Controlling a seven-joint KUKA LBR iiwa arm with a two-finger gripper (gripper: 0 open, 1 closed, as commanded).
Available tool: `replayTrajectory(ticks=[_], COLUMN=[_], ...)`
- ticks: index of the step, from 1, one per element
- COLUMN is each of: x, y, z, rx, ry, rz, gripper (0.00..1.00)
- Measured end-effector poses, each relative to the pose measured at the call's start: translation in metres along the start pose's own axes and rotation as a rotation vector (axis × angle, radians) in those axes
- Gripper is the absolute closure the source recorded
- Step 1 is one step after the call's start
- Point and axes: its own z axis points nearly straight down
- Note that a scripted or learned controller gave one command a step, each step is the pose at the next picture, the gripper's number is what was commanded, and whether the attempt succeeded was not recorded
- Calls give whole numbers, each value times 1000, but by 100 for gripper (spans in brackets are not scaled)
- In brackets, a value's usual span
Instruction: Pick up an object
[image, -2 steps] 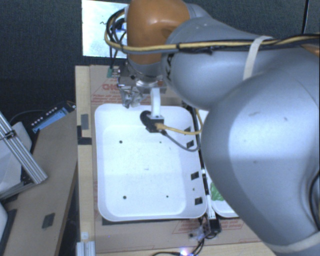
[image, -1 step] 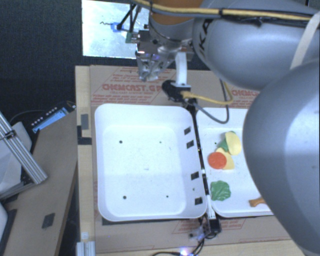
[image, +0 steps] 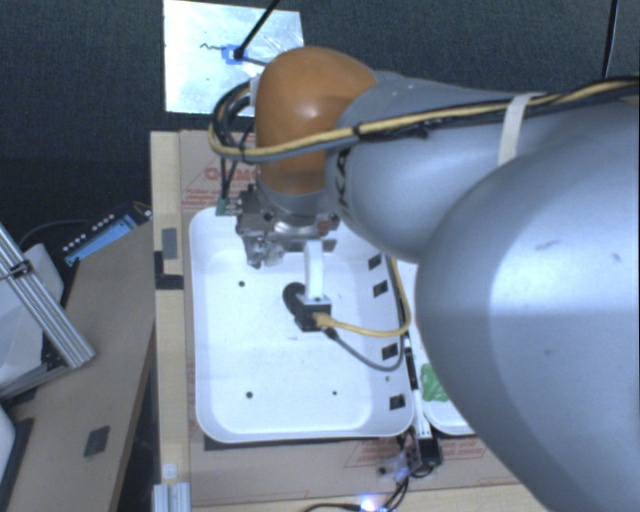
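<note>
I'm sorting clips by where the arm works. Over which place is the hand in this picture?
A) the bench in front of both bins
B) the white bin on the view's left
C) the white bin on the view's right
B: the hand is above the white floor of the left-side bin, while the arm covers most of the right-side bin.

Robotics lab, grey arm (image: 520, 250) over white bins (image: 230, 400) on a bench (image: 110, 340), aluminium framing (image: 45, 315), dark backdrop (image: 80, 100).
</note>
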Motion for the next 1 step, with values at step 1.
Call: replayTrajectory(ticks=[1], x=[-49], y=[20], z=[-90], rx=[-24], ry=[4], rz=[8], gripper=[100])
